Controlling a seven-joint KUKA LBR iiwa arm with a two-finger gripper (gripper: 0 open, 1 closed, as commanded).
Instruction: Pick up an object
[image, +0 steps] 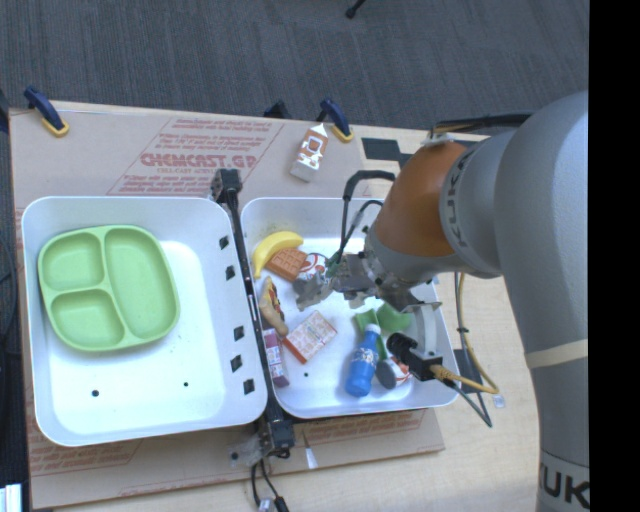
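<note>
My gripper (318, 289) hangs low over the middle of the right bin (330, 401), its tip among the clutter. Just left of it lie a yellow banana (272, 246) and an orange waffle-like block (288, 264). Below it rests a pink-and-white packet (310, 336). A blue bottle (363, 362) lies at the lower right of the bin, with a green item (385, 321) above it. Nothing can be seen held at the tip.
The left bin (130, 400) holds a green divided plate (106, 287). A small white-and-orange bottle (311, 152) lies on the cardboard behind the bins. Thin snack items (272, 310) line the right bin's left wall. The arm covers the bin's right side.
</note>
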